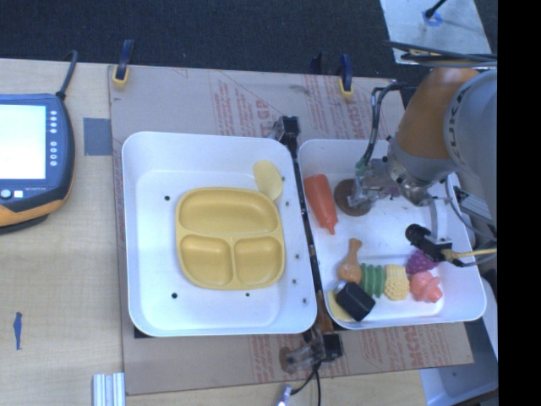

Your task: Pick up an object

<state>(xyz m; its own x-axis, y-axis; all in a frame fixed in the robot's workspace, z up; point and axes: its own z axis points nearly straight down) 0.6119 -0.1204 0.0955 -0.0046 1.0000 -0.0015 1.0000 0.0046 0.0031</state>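
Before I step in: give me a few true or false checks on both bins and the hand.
1. The yellow divided tray lies in the left bin. True.
2. The orange carrot lies in the left bin. False: it lies in the right bin, near the divider.
3. The hand is over the right bin, beside a brown round piece. True.
4. The corn cob sits on the yellow divided tray. False: it lies along the right bin's near side, between a green piece and a pink piece.
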